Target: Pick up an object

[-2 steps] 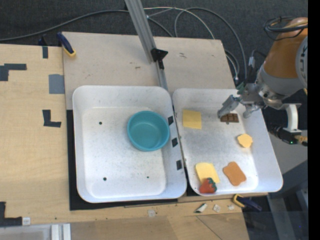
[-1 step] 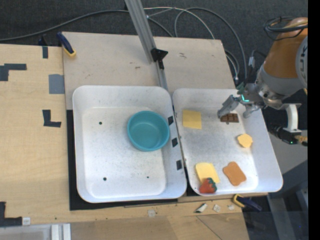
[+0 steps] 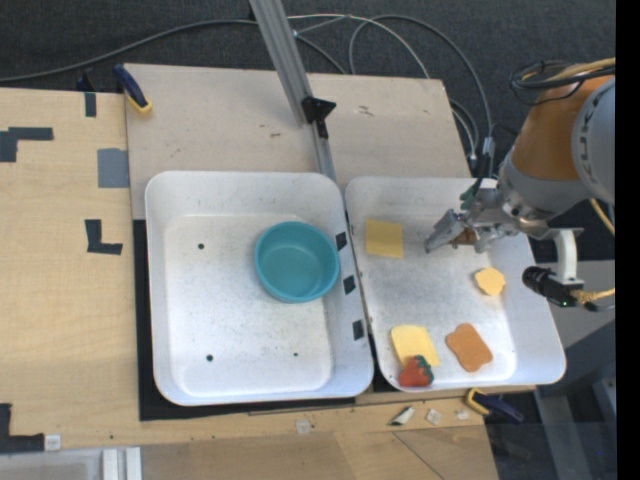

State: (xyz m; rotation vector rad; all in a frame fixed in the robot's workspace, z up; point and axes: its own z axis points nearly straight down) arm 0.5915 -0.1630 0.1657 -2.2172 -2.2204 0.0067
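Over the right bin (image 3: pixel 530 368), tool (image 3: pixel 443 236), finger spread not discernible, beside yellow square (image 3: pixel 383 238): best centred above that piece, then lowered straight before closing.

No legible text, seemingly.

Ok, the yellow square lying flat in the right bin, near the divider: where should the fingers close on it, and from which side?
Judging from this view, come straight down on the yellow square and close across two opposite straight edges. It lies flat on the right bin floor with bare floor all around it, so nothing blocks the fingers. The gripper sits just to its right, so a short move left should do.
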